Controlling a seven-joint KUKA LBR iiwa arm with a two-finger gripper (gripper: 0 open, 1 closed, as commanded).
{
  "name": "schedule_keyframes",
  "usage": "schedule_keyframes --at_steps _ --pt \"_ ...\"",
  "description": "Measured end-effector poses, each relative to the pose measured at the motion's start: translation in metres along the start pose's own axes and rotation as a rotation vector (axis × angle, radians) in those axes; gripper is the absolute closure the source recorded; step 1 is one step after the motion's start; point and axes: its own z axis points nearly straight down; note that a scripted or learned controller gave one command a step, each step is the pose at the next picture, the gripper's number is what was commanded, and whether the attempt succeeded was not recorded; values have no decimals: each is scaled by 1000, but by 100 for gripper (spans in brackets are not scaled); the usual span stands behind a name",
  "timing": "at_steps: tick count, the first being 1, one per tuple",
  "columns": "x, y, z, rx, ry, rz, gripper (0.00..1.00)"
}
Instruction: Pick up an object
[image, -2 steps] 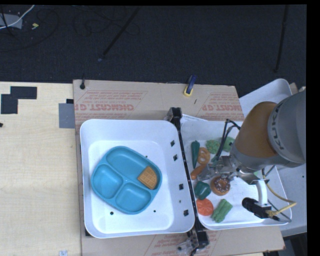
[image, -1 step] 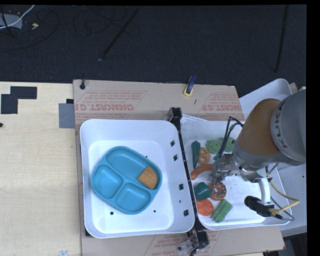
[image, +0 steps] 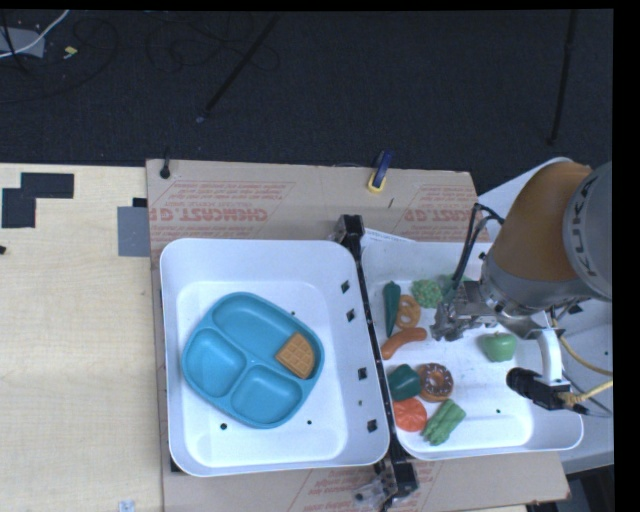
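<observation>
Over the right bin (image: 560, 432), low among the toys: end effector (image: 447, 327), dark and tangled with cables, its state impossible to tell. Just left of it, an orange sausage-shaped toy (image: 402, 341), a long green vegetable (image: 391, 306) and a green leafy piece (image: 429, 292), partly covered by the tool. Just right, a green apple-like toy (image: 498, 347). Nearer the camera, a donut (image: 435, 380), a red piece (image: 409, 414), green pods (image: 443, 421). Left bin (image: 200, 268): blue divided plate (image: 228, 358) with a waffle (image: 296, 355) in one compartment. Arm mostly cut off at right.
</observation>
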Motion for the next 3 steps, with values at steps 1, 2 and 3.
schedule_keyframes --at_steps 1,2,3 --pt "0 -6 -61 0 0 -1 100" --pt "0 -6 -73 2 0 -2 100" --pt "48 7 -63 5 2 -4 100"
